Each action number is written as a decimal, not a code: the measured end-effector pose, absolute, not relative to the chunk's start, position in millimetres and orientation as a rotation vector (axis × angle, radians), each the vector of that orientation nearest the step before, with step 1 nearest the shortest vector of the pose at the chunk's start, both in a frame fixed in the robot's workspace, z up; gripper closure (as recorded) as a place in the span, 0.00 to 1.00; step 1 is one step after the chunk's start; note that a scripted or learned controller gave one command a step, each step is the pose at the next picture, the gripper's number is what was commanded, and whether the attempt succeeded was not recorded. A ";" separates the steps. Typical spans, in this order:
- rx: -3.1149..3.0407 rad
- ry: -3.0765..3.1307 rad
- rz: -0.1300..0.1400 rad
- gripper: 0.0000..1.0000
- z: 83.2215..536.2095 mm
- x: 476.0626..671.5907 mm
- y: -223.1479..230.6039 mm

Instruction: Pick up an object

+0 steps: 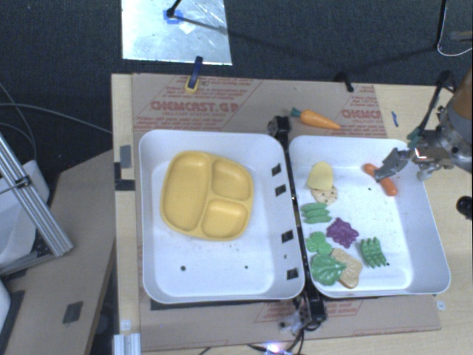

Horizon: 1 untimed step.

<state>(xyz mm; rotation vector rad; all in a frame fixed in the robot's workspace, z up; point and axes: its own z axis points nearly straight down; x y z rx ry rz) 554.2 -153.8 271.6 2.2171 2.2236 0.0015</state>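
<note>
Orange carrot [382, 180] in right bin [425, 231], touching gripper fingers [389, 163]

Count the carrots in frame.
2. One carrot lies on the cardboard behind the bins; a second carrot sits in the right bin by the gripper, which partly covers it.

This looks like a robot test lab, not a home or a kitchen. Two white bins [222, 143] sit side by side on a bench covered with brown cardboard [222, 98] that has printed red letters. The food in the right bin is plastic toy food [341, 232], and a toy carrot [316, 118] lies on the cardboard. The floor is dark carpet [59, 43]. An aluminium frame [33, 205] and loose cables [44, 117] stand at the left, and a metal sheet [176, 21] lies on the floor.
</note>
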 end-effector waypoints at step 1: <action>2.198 2.231 0.017 0.00 363.5 597.8 -63.0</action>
